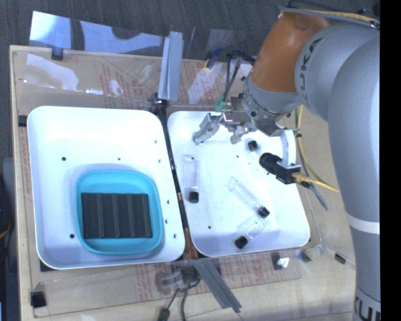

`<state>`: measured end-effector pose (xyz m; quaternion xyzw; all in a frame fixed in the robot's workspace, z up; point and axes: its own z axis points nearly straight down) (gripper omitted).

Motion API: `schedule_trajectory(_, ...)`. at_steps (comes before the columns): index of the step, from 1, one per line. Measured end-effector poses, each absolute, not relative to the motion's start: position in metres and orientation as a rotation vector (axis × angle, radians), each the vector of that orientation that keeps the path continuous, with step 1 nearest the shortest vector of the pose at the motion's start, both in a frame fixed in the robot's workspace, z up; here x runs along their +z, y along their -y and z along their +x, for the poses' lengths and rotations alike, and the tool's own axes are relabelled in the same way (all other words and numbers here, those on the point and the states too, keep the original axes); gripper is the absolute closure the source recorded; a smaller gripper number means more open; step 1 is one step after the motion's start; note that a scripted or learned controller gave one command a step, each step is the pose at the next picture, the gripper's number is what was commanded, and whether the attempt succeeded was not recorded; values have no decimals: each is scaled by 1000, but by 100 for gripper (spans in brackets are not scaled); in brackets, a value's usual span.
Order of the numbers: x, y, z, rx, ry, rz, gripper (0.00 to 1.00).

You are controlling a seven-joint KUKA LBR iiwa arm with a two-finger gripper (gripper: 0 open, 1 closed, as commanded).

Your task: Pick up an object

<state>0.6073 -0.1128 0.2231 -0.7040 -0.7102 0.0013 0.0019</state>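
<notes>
A grey KUKA arm [334, 92] with an orange band reaches over the right bin [291, 236] on the desk; its jaws [219, 131] hang spread and released over the bin's upper part, nothing between the two metal fingers; the likeliest target, a clear vial with a black cap [190, 179], lies on the bin floor just below the jaws and slightly toward the left bin [47, 152], its long axis running roughly up and down the bin with the dark cap at the lower end; a second clear vial [248, 198] lies farther down the right bin toward its outer side, set on a diagonal, black cap at the lower right; a third clear vial [250, 234] rests near the right bin's bottom rim; a small black piece [252, 145] sits just right of the jaws; the left bin carries a turquoise tray [119, 212] with a dark ribbed insert; judged from this, the pick is not yet made, and the next move calls for a short drop toward the first vial with the fingers closing across its narrow width.
</notes>
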Motion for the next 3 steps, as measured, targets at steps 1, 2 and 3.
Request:
schedule_trajectory(1,163,98,573,2,2596,-1765,0)
schedule_trajectory(2,384,103,536,-1,2195,-2251,0)
schedule_trajectory(3,264,57,516,4,2299,-2141,0)
